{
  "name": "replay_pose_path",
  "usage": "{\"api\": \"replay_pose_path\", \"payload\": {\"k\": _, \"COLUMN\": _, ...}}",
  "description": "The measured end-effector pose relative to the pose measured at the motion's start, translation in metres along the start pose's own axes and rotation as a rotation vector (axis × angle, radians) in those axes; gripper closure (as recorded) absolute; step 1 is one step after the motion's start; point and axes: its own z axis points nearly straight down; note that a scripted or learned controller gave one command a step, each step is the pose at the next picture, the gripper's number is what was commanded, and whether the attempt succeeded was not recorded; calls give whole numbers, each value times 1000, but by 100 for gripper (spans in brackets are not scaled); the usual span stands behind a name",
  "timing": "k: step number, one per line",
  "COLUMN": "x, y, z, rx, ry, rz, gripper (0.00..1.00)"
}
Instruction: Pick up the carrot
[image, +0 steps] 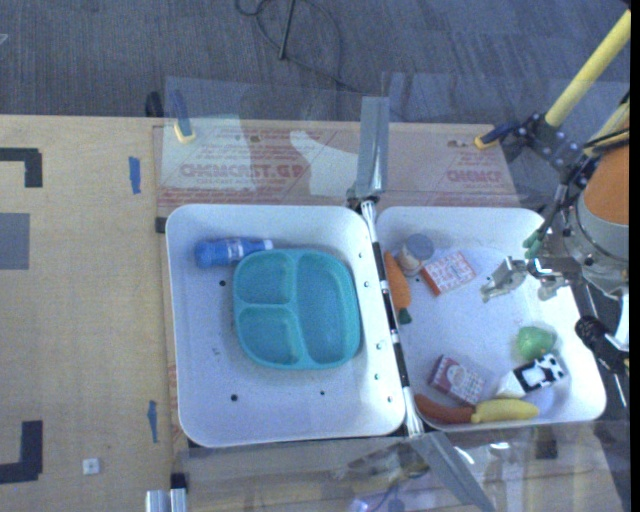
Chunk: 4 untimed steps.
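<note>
At the bottom of the frame, along the near wall of the right-hand shallow white bin (590, 400), lie a yellow banana (505, 409) and a reddish-brown sausage-shaped piece (442, 410), end to end. Just above them sit a small red printed box (457, 378), a black-and-white toy (540, 373) and a round green item (536, 341).

Farther up, at mid-right of the frame, the metal two-finger claw (500, 281) hangs over the bin's upper right part. Its fingers look slightly parted with nothing between them, though the view is too small to be sure of the gap.

The slim orange carrot with a green tip (398, 285) lies against the bin's left wall, beside the divider between the bins. It lies to the left of the claw, at roughly the same height in the frame, with a red-and-white card (448, 271) between them. Its long axis runs up and down the frame, parallel to that wall, so my judgement is that the claw must travel left and close across the carrot's width; the wall leaves little room for one finger.

Farther left, the other bin holds a teal divided plate (297, 307) and a blue bottle (230, 250).
</note>
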Motion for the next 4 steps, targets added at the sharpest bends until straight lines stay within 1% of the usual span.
{"api": "replay_pose_path", "payload": {"k": 1, "x": 40, "y": 52, "z": 137, "rx": -6, "ry": -2, "rz": -159, "gripper": 0}}
{"api": "replay_pose_path", "payload": {"k": 2, "x": -27, "y": -4, "z": 139, "rx": -11, "ry": -8, "rz": -654, "gripper": 0}}
{"api": "replay_pose_path", "payload": {"k": 3, "x": 26, "y": 60, "z": 139, "rx": -14, "ry": -5, "rz": -315, "gripper": 0}}
{"api": "replay_pose_path", "payload": {"k": 4, "x": 24, "y": 61, "z": 127, "rx": -20, "ry": -9, "rz": -311, "gripper": 100}}
